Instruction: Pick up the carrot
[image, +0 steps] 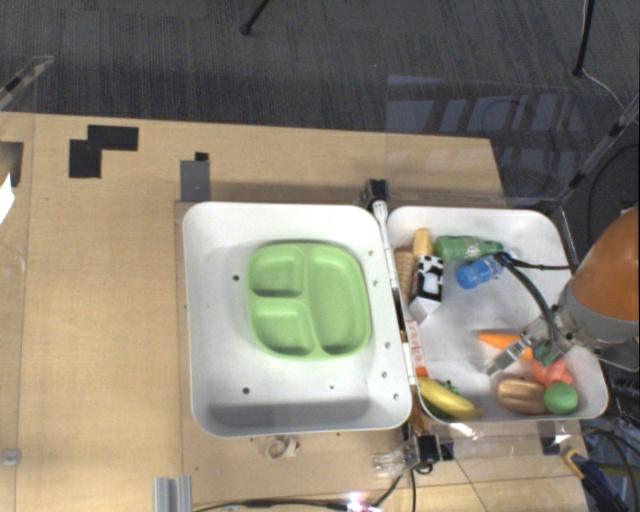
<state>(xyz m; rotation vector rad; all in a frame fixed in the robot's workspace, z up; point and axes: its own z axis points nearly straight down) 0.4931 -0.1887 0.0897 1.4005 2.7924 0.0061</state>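
The carrot (497, 340) is a small orange piece lying in the right bin (470, 320), towards its right side. My gripper (518, 354) is down in that bin at the carrot's right end, touching or just over it. The grey wrist and orange band (610, 275) lead off to the right edge. The gripper's own body hides how it meets the carrot.
The right bin also holds a banana (447, 398), a brown roll (520, 395), a green ball (562, 398), a red piece (551, 372), a green bottle (465, 247), a blue item (478, 272) and a black-and-white carton (430, 277). A green divided plate (305, 300) lies in the left bin (210, 330).
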